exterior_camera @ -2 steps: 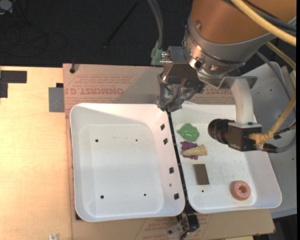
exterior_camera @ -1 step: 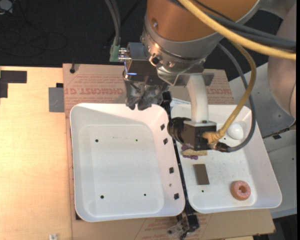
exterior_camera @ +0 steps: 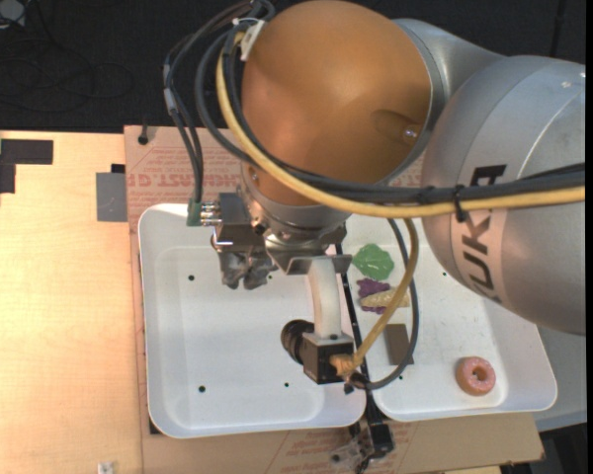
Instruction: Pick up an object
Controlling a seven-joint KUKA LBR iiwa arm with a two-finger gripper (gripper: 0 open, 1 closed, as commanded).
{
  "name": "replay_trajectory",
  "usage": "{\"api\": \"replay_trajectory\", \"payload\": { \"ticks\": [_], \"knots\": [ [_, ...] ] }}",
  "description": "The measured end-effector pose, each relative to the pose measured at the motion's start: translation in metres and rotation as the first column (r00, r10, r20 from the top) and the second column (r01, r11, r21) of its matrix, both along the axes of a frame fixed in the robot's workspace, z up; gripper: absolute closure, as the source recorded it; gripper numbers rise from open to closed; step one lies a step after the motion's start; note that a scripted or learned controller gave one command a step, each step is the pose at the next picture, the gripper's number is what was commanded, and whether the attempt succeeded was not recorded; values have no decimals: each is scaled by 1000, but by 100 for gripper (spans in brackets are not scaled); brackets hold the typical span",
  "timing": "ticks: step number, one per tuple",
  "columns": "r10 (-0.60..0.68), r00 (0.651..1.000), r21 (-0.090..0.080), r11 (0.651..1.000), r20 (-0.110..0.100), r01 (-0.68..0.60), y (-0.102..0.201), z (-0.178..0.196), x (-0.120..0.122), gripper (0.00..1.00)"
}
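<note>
gripper (exterior_camera: 245,268) low over left bin (exterior_camera: 168,383), far side; grip state cannot tell | doughnut (exterior_camera: 475,375) in right bin, near-right corner, well apart | likely light, soft toy; take across ring

The bins (exterior_camera: 178,363) are seen as smooth, glossy white plastic; the bench (exterior_camera: 49,314) as matt, pale wood.

The desk (exterior_camera: 49,314) is pale wood with dark patches near its far left corner. A cardboard sheet (exterior_camera: 163,171) lies on it, and two white bins sit side by side on that: the left bin (exterior_camera: 208,383), the right bin (exterior_camera: 519,388).
</note>
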State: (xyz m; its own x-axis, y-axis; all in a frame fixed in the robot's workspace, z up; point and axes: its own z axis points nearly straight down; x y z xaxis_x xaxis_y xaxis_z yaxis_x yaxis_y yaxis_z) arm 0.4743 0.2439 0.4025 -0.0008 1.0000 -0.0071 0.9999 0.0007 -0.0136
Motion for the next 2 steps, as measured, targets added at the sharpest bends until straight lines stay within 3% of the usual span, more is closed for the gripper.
{"api": "replay_trajectory", "payload": {
  "ticks": [1,2],
  "knots": [
    [-5,1000,6,1000,15,5,-69,60,2,100],
    [-6,1000,4,1000,5,6,-159,-25,1,100]
  ]
}}
